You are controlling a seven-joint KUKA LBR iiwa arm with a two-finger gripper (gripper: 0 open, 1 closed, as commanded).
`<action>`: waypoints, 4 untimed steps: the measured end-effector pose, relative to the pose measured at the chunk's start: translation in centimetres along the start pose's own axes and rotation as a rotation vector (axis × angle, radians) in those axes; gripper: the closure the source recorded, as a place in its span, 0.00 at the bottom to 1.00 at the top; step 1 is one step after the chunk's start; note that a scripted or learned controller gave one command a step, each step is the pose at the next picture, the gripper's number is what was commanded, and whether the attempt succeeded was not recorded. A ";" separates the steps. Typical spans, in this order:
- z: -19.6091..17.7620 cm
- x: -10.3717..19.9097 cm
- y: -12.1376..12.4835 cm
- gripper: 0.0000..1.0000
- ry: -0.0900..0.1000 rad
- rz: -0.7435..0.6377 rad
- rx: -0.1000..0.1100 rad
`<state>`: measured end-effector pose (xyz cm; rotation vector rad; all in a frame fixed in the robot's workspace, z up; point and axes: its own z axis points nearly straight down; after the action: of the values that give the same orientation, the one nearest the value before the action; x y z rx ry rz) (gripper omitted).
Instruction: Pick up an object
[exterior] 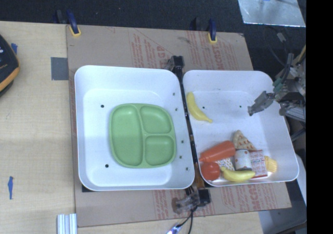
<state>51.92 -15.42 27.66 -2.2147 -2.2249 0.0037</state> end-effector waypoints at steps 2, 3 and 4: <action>17.5 -0.6 -1.5 1.00 -0.002 -0.004 -0.001; 11.3 -2.1 -0.1 1.00 0.000 0.002 -0.001; 9.4 0.9 2.8 1.00 0.000 -0.001 -0.001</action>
<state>54.67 -14.55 18.29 -2.2145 -2.2260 0.0021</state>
